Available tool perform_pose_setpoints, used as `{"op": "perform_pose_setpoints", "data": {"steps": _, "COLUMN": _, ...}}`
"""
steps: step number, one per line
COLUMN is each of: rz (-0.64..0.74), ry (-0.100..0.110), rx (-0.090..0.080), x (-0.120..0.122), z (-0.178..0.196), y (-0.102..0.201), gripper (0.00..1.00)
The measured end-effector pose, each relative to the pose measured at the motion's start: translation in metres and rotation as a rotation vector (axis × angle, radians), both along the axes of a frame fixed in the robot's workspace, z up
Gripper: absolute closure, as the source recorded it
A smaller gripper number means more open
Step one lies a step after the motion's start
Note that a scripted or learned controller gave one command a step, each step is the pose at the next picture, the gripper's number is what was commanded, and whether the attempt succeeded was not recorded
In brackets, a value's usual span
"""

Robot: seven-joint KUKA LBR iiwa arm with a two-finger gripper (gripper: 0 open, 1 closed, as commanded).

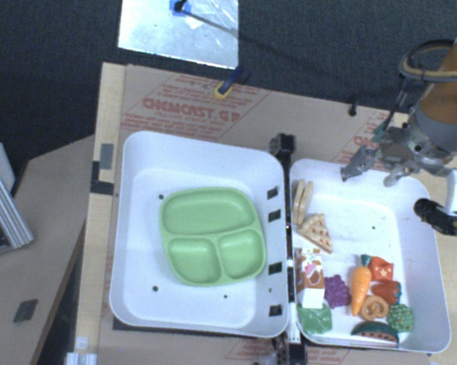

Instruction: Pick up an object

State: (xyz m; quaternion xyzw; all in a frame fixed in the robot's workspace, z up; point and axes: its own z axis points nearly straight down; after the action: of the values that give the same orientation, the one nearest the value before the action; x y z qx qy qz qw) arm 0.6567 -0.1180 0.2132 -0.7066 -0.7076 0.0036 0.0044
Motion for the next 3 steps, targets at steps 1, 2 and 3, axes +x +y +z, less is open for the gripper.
{"op": "perform_pose_setpoints", "data": {"steps": 1, "rz": 0.002, "ry": -0.013, "rx": -0.001, "x": 0.003, "z": 0.008, "y": 0.0, "gripper": 0.0}}
{"op": "perform_pose_setpoints", "data": {"steps": 2, "rz": 0.0, "ry": -0.008, "rx": -0.001, "x": -0.004, "z": -0.052, "y": 0.004, "gripper": 0.0}}
{"op": "perform_pose_setpoints", "data": {"steps": 3, "rz": 0.004, "ry": -0.009, "rx": -0.001, "x": 0.006, "z": -0.101, "y": 0.005, "gripper": 0.0}}
